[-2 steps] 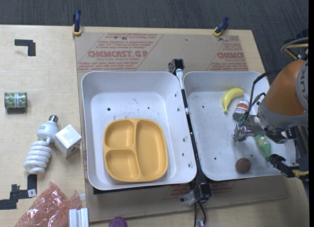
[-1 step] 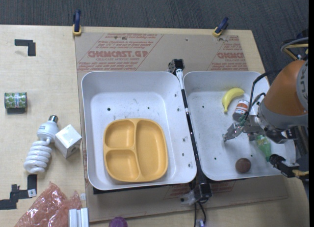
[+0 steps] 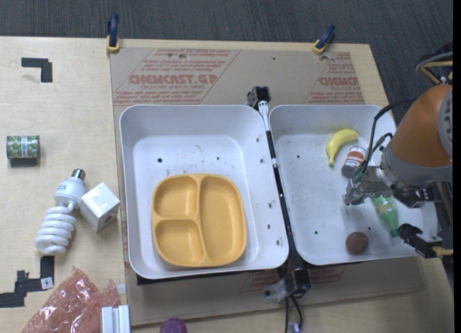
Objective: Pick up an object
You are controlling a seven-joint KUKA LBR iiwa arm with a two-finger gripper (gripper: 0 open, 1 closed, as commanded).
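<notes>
Down over the right side of the right bin (image 3: 310, 180): gripper (image 3: 356, 193), hanging from the grey arm (image 3: 425, 133) with its orange band. Cannot tell how wide the jaws stand (too small and dark against the wrist hardware), nor see anything caught between them.

Nearest the jaws, just to their right and slightly toward the view's bottom: green bottle (image 3: 387, 213), lying tilted on the bin floor, close beside the gripper; contact unclear. Just beyond the jaws toward the view's top: small bottle (image 3: 353, 160) with a white cap and an orange label, near but apart from them. Below the jaws, near the bin's front wall: brown ball (image 3: 356, 242), apart from everything else. Farther up than the small bottle: banana (image 3: 340, 143), curved, yellow, lying alone.

Well left of the jaws, past the seam between the 2 bins: left bin (image 3: 144, 144), holding 1 yellow plate (image 3: 198, 220) with 3 compartments.

Farthest left of the jaws, out on the bench: white cube (image 3: 101, 206), touching or nearly touching a spiral light bulb (image 3: 61, 212); beyond these, a green can (image 3: 23, 148); toward the bottom corner, red mesh (image 3: 79, 299).
</notes>
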